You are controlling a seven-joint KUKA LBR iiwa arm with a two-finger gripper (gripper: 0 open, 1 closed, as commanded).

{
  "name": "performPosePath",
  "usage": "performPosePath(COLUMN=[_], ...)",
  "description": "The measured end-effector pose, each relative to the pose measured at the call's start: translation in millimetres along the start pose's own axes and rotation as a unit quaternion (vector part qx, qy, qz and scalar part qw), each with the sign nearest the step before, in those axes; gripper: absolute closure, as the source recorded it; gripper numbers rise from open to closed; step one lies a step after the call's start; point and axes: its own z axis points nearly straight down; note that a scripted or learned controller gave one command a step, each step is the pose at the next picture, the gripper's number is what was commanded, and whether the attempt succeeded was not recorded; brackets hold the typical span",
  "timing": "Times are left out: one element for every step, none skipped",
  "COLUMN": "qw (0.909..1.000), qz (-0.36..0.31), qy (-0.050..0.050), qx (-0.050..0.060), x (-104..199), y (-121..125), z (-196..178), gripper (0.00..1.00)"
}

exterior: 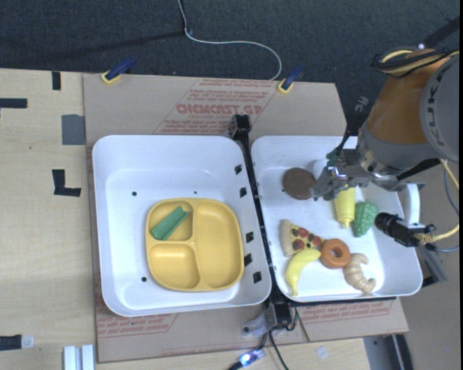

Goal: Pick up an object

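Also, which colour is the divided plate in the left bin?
The divided plate is yellow, clearest in the camera view from above.

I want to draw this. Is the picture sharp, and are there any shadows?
Camera view: a bit soft and grainy all over; the yellow plate throws a faint shadow inside the left bin; the gripper and arm darken the right bin near the brown cookie; no strong glare.

Even, diffuse overhead light keeps the scene bright without harsh contrast. The white bins [108, 206] left of the gripper [329, 182] look slightly washed out, with soft grey shading along their inner walls. Small, faint shadows sit under the items below the gripper. Resolution is modest and slightly soft, and fine detail at the gripper is muddy.
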Motion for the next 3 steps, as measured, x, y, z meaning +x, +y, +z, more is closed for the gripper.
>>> performPosePath(qw=[1.0000,1.0000,1.0000], qz=[0.000,-0.002,-0.002], qy=[0.000,0.001,0.001], qx=[0.001,0.002,0.003], x=[0.6,53.2,109.2], y=[0.9,8.6,19.4], z=[-28.4,-37.5,-23.1], gripper=[1.00,1.00,1.00])
